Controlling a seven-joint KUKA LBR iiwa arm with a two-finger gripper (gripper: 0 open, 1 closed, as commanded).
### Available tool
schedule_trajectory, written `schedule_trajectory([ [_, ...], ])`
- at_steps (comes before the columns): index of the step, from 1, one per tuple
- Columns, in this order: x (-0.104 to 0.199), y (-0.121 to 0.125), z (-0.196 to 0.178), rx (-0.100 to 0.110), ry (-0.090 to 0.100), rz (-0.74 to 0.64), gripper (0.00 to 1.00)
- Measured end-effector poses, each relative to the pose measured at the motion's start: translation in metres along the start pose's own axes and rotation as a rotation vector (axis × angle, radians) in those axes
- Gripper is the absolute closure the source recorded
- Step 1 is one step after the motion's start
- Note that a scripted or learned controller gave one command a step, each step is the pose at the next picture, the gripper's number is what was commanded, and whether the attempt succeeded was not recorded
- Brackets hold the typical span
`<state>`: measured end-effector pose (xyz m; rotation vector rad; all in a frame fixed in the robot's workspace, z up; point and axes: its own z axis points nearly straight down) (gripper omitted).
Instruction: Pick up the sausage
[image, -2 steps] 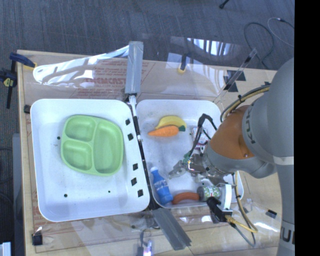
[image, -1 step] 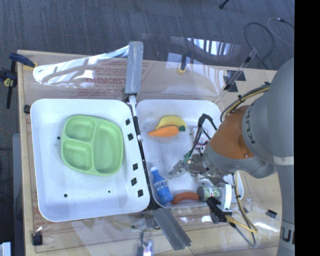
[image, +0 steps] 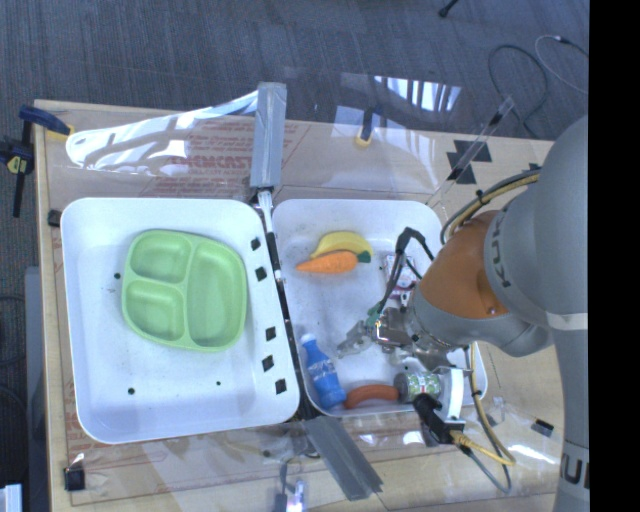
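Observation:
The sausage (image: 372, 395), reddish-brown and short, lies along the front wall of the right bin (image: 300, 225), just right of a blue bottle. My gripper (image: 357, 341) hangs over the middle of that bin, a little above and left of the sausage. Its metal fingers (image: 349, 346) point left and I see nothing between them. The grey arm with its orange band (image: 465, 280) covers the bin's right side.
A blue bottle (image: 319, 370) lies at the right bin's front left. An orange carrot (image: 328, 263) and a yellow banana (image: 343, 243) rest near its back. A green divided plate (image: 186, 289) sits in the left bin (image: 85, 380). Black clips line the divider between bins.

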<state>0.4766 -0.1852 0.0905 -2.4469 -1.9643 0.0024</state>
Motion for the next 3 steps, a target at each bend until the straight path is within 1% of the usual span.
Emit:
schedule_trajectory([
  [2,0.0,0.0,0.0,0.0,0.0,0.0,0.0],
  [3,0.03,-0.003,-0.003,-0.016,-0.006,-0.093,0.0],
])
